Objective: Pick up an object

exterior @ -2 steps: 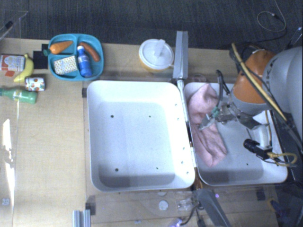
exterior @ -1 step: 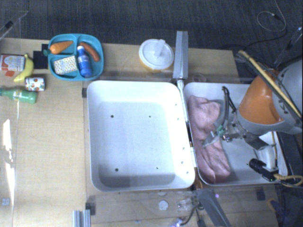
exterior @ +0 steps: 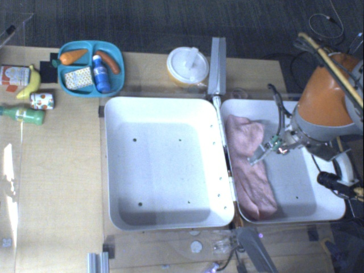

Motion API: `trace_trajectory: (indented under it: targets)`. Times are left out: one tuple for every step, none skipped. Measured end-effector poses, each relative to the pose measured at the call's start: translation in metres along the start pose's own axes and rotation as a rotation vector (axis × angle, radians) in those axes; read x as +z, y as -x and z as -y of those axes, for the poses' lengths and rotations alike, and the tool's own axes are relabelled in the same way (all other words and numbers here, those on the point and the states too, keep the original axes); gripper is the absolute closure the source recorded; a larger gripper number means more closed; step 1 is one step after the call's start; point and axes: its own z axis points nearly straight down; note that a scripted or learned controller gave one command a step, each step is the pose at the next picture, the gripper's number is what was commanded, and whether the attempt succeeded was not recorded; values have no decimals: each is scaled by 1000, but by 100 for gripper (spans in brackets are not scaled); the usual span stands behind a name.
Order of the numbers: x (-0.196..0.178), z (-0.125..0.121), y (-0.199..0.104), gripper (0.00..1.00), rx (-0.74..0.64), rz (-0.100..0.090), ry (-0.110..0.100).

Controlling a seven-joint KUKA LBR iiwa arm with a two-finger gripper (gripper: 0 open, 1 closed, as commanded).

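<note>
A pink folded cloth (exterior: 250, 166) lies along the left side of the right bin (exterior: 304, 201), stretching from its back to its front. My gripper (exterior: 260, 154) reaches in from the right and hangs over the cloth's right edge, at about its middle. Its thin fingers point left and down toward the cloth. Nothing is visibly held between them.
The left bin (exterior: 165, 164) sits beside the right one. Behind the bins stand a yellow lidded cup (exterior: 187, 66) and a teal divided tray (exterior: 91, 68) of toy food. A banana, a can and a green bottle (exterior: 23, 115) lie at the far left. Cables trail at the right.
</note>
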Motion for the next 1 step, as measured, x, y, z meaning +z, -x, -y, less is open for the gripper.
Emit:
trace_trajectory:
  targets:
    - [95, -21, 39, 0, 3, 6, 9]
